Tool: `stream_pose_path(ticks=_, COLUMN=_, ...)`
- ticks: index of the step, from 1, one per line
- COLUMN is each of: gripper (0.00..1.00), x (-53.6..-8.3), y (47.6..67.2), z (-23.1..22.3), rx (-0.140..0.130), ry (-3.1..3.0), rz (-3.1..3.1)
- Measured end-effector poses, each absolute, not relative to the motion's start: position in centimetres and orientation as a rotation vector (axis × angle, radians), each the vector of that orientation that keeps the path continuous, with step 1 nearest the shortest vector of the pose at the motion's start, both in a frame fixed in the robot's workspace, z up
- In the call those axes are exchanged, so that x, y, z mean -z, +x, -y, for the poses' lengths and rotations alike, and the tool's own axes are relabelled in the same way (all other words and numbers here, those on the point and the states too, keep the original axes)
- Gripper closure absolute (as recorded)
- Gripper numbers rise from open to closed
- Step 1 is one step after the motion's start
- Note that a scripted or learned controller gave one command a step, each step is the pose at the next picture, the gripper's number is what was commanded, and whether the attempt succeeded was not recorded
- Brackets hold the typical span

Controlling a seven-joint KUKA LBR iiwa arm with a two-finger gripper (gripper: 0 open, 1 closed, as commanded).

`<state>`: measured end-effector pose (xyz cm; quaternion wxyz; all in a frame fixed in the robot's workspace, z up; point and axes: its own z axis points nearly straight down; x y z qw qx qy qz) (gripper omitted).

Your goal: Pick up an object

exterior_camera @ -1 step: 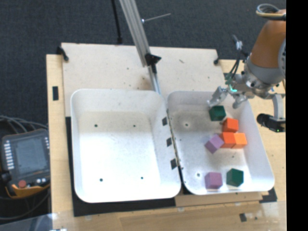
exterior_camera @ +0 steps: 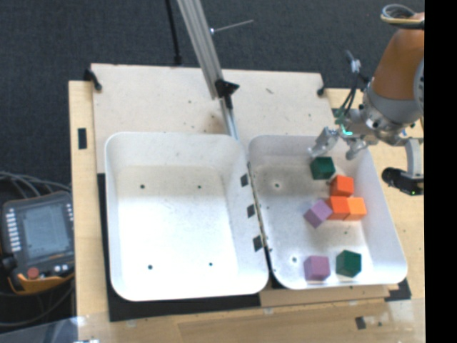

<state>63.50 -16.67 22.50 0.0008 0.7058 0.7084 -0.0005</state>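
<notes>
stage: pre-grasp | gripper (exterior_camera: pixel 337 143): fingers spread wide, holding nothing, just above green cube (exterior_camera: pixel 323 168) in right bin (exterior_camera: pixel 389 245) | done: approach | left: descend, close, lift

Gripper (exterior_camera: pixel 339 143) over right bin (exterior_camera: pixel 382 213) far edge. Six blocks in that bin: one (exterior_camera: pixel 323 168) just below gripper, three clustered nearer, two at near wall.

Arm (exterior_camera: pixel 400 63) cut off at the right edge
</notes>
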Motion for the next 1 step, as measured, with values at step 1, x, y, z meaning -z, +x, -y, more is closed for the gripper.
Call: stream_pose_path(ticks=1, gripper=0.0, x=-17.23, y=62.48, z=16.35, rx=0.006, ry=2.223, rz=-2.223)
